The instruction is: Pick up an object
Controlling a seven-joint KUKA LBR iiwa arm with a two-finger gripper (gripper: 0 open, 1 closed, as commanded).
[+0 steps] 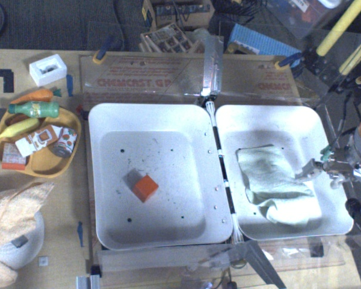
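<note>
1. An orange block (146, 188) is lying near the middle of the left bin (108, 125).
2. A cloth (274, 182) is lying crumpled in the right bin (271, 116).
3. The end effector (313, 168) is sitting at the cloth's 3 o'clock edge; its opening cannot be told.

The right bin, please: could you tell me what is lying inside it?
Inside the right bin lies a crumpled pale cloth, with the tool at its right edge. Whatever may lie beneath the cloth is covered and cannot be seen.

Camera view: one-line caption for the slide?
Gripper at the crumpled cloth in the right bin; orange block in the left bin.
</note>
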